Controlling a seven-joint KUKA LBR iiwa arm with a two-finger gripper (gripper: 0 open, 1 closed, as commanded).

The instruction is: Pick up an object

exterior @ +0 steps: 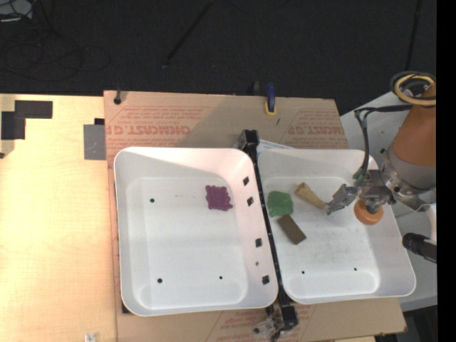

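Note:
My gripper (340, 199) hangs low over the right bin (335, 291), near its right side, reaching in from the right. A tan wedge (310, 194) lies just left of it, a small gap apart. A small orange round piece (368, 214) sits right under the wrist, partly covered by it. Further left in the same bin are a green lump (279, 204) and a dark brown block (291, 229), close together. A purple lump (219, 197) lies alone in the left bin (185, 291).
The two bins meet at a raised divider with black clips (258, 212). Cardboard (185, 120) lies under both bins, with a blue clamp (270, 98) at the back edge. Cables (363, 130) hang by the arm at the right.

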